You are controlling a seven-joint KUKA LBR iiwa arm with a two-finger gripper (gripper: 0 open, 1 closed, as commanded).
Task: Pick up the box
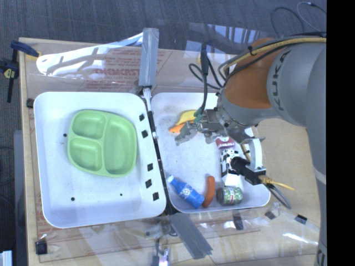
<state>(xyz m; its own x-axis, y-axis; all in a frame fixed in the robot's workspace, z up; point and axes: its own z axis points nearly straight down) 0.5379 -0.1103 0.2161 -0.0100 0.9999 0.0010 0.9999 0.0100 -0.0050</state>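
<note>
Lying lowest in the right bin (187,162) are a blue bottle (184,192), a sausage (209,188) and a green can (232,195). Just above the can, the box (226,158) is lying lengthwise up the frame, near and to the lower right of the gripper (195,129), which is hovering beside a banana (187,116). How wide the gripper is standing cannot be told.

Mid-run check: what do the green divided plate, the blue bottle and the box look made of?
Green divided plate: moulded plastic with a dull sheen, one even colour and rounded wells. Blue bottle: probably plastic, glossy, with a white cap. Box: likely printed card, black-and-white pattern with a red top; too small to be sure.
</note>
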